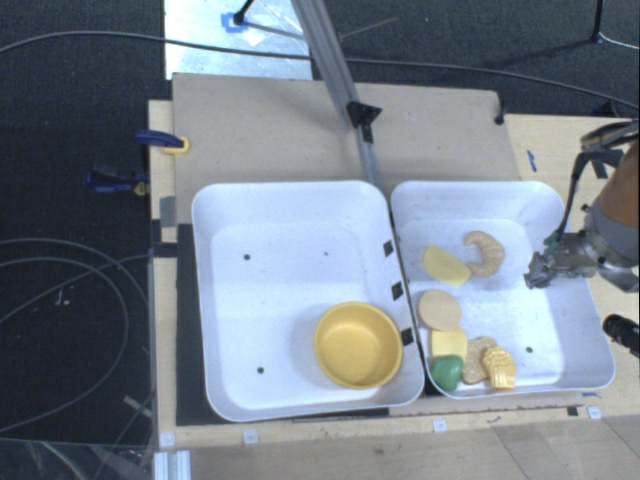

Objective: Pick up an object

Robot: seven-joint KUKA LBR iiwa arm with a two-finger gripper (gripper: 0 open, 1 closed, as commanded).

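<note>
Left white bin with yellow bowl at near right corner, right white bin with toy foods, curved croissant, green piece, gripper over right edge, finger state cannot be told, brown bench board, dark floor with cables.

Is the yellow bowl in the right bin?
No, the yellow bowl sits in the left bin, near its front right corner, while the right bin holds small food items.
</note>
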